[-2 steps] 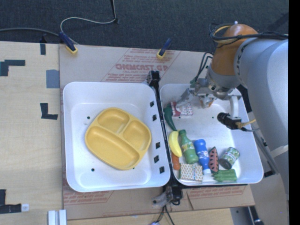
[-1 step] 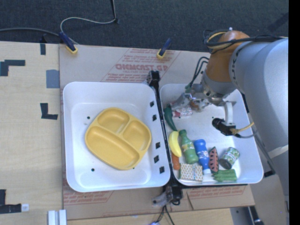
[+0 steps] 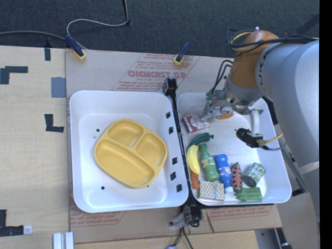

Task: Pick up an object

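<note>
Two shallow white bins sit side by side on the bench, on a sheet of printed cardboard [image 3: 150,74]. The left bin [image 3: 83,139] holds a single yellow divided plate [image 3: 130,152], lying flat and turned at a slant, near the middle of the bin. The right bin [image 3: 270,188] is the crowded one: along its near end there is a banana [image 3: 192,158], a green bottle [image 3: 208,163] just beside it, a blue-and-white bottle [image 3: 224,171] next to that, then a watermelon slice [image 3: 236,177] and a small tin can [image 3: 253,174] tipped on its side. Below these lie a patterned packet [image 3: 211,191] and a green vegetable-like piece [image 3: 249,194], with something orange [image 3: 194,180], perhaps a carrot, half tucked against the bin wall. A dark green pepper-like piece [image 3: 199,138] lies above the banana. At the far end of that bin a small red-and-white wrapper [image 3: 191,123] rests near the dividing wall. The gripper [image 3: 211,110] hangs low over that far end, its tips right at the wrapper's upper edge, seemingly touching it; whether they stand apart or together I cannot tell from this angle, and nothing is plainly lifted
</note>
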Controlling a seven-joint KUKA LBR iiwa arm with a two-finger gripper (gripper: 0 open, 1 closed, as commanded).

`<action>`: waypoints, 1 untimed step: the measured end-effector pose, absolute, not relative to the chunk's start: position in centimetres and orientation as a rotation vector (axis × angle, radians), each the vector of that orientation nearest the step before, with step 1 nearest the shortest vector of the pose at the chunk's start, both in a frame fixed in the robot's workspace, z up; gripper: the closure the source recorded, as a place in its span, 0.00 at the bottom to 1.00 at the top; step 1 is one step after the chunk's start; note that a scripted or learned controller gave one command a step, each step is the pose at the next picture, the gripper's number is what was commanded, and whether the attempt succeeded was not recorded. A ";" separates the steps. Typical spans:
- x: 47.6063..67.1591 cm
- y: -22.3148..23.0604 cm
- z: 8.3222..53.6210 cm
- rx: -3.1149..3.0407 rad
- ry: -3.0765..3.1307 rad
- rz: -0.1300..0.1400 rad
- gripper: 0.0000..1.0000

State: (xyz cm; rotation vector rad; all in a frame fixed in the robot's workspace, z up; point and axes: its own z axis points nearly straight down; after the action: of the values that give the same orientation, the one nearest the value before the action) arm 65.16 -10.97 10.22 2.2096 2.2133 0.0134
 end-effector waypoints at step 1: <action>65.1 -11.0 10.2 2.210 2.214 0.013 0.00</action>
State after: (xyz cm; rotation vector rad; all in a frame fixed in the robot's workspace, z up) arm 65.13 -10.98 10.21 2.2103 2.2137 0.0126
